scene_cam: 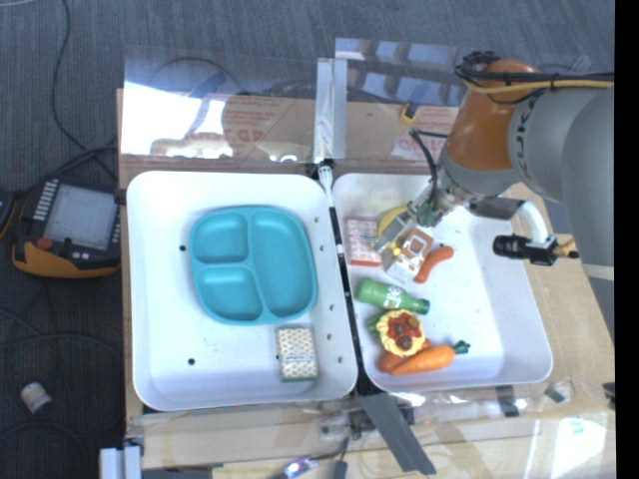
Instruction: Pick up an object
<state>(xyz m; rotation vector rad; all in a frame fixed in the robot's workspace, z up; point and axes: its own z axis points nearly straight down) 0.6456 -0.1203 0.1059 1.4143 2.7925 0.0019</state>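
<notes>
Arm point(519, 118) entering from 2 o'clock, wrist angled down into right bin point(519, 327); gripper point(404, 236) low over small carton point(407, 253) beside sausage point(434, 261), at bin's 10 o'clock; finger opening indeterminable

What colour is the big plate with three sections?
The plate is turquoise blue, seen in the camera view, in the left bin.

Covering part of the small packet point(408, 250) w/ gripper point(403, 230); finger state too small to tell. Running off frame at right: arm point(559, 148). Blurring of print on flat card point(363, 240); text unreadable.
</notes>
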